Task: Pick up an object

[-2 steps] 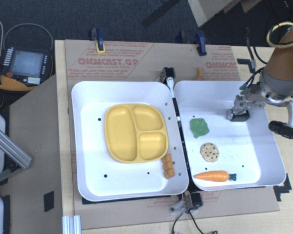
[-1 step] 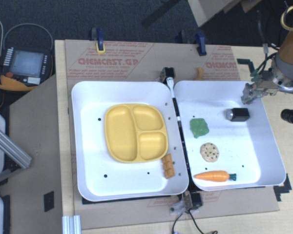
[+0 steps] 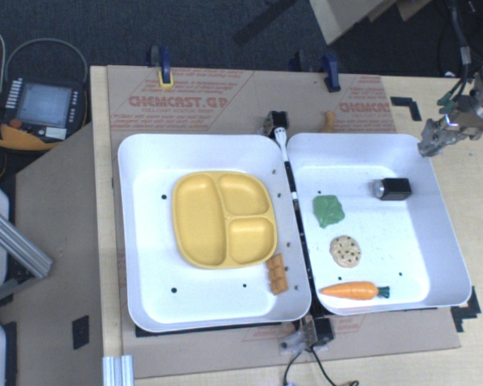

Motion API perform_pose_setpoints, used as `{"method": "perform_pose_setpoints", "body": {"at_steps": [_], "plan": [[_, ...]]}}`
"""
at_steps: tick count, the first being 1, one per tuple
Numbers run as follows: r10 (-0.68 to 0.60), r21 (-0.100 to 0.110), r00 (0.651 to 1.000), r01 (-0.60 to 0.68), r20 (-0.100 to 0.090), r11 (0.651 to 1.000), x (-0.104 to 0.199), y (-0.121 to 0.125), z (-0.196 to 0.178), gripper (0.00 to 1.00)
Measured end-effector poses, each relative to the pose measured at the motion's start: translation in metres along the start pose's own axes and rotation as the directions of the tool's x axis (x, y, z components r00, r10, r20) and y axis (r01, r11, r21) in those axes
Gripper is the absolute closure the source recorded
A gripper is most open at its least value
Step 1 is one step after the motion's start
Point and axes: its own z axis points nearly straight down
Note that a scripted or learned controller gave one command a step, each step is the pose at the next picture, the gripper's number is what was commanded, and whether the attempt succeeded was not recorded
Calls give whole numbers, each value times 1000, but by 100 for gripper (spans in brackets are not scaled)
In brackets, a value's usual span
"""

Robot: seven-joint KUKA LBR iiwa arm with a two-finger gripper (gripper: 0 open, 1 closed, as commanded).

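Gripper [image 3: 431, 141] of mine hung at the far right of the frame, just past the upper right corner of the right bin [image 3: 435, 256], over the bench rather than over any object. It looked small and blurred there, and I could not tell how it stood; nothing showed in its grasp.

Nearest to me, in the upper part of the right bin, lay a small dark block [image 3: 393, 188], close to the bin's right wall. Left of it and a little lower sat a green leafy piece [image 3: 328, 210], near the bin's left wall. Below that lay a round cookie [image 3: 345, 251] with dark chips, apart from the green piece. Lowest of all, along the bin's bottom edge, a carrot [image 3: 353, 291] lay on its side, its orange point toward the left and its green stub toward the right.

Across the divide, the left bin [image 3: 145, 240] held a yellow divided plate [image 3: 223, 218] with three compartments, filling its middle. Just off the plate's lower right corner, a small brown ridged piece [image 3: 278, 273] lay near the bin's right wall.

Both bins rested side by side on a cardboard sheet [image 3: 225, 95] with red printing, clamped at the top edge. At the upper left of the frame a handheld control pendant [image 3: 42, 105] lay on the dark floor.
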Motion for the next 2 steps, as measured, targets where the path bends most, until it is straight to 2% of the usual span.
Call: {"method": "perform_pose_setpoints", "body": {"at_steps": [1, 2], "plan": [[-1, 2, 1000, 1, -1, 1000, -1, 1, -38, 100], [-5, 8, 1000, 5, -5, 1000, 51, 10, -39, 100]]}}
